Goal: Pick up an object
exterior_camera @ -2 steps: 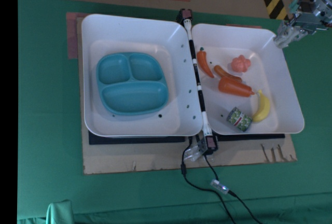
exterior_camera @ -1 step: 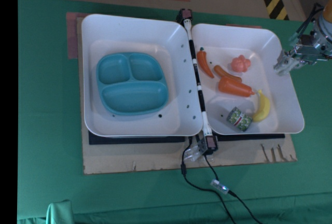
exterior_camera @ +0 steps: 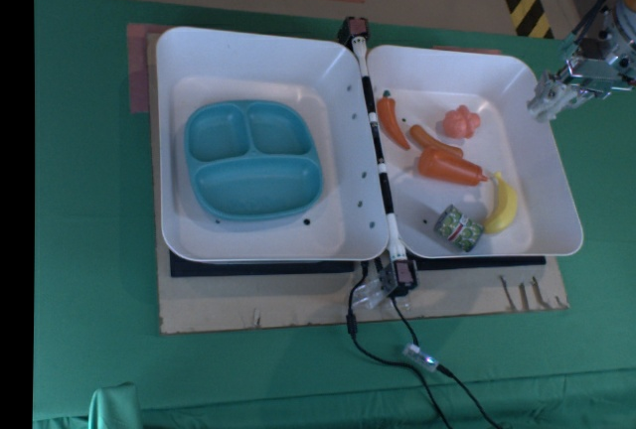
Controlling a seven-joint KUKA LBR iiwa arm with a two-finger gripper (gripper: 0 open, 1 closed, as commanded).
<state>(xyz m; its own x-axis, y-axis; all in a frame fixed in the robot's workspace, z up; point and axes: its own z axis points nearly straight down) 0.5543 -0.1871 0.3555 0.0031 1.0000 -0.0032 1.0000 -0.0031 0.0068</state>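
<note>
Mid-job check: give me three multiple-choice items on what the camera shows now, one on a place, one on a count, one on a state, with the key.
1. Where does the teal divided plate lie?
A. In the left bin
B. In the right bin
C. On the green cloth

2. How many compartments does the plate have?
A. Two
B. Three
C. Four

3. How does the green can rest?
A. Upright
B. On its side
C. Stacked on the banana

Key:
1 A, the plate sits in the middle of the left bin.
2 B, two small sections at the far side and one long one at the near side.
3 B, the can lies tipped over on the floor of the right bin, next to the banana; the gripper hangs over that bin's right rim.
</note>
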